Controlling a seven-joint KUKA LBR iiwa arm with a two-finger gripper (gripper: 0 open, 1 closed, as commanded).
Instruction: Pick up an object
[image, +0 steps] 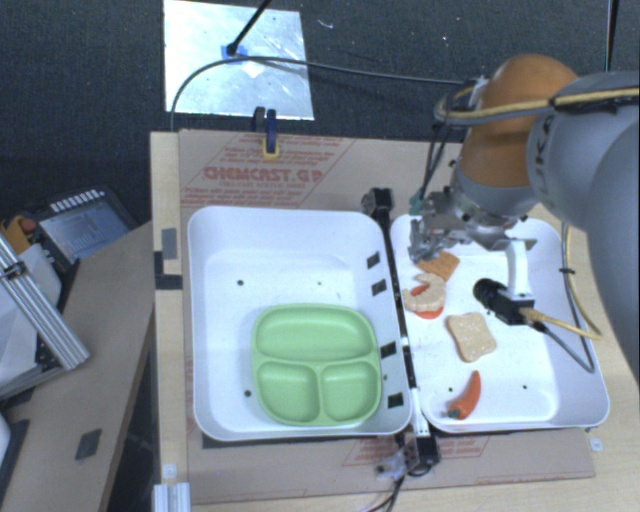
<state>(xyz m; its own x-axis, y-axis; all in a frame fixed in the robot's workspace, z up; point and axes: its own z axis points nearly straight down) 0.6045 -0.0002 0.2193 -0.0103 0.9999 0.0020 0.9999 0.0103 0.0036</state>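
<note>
My gripper (428, 246) hangs low over the back left part of the right bin (570, 400), right above an orange-tan food piece (441, 266). Just in front of that lies a round sandwich-like item (427, 297) with a red underside. A tan bread slice (470, 336) rests in the middle of the bin, and an orange-red pepper (464, 396) lies near the front. Nothing shows between the gripper and the food below it.
The left bin (215, 300) holds a green divided plate (317, 363) toward its front. The bins' shared wall with black clips (385, 290) runs just left of the gripper. A cardboard sheet (270, 170) lies under both bins.
</note>
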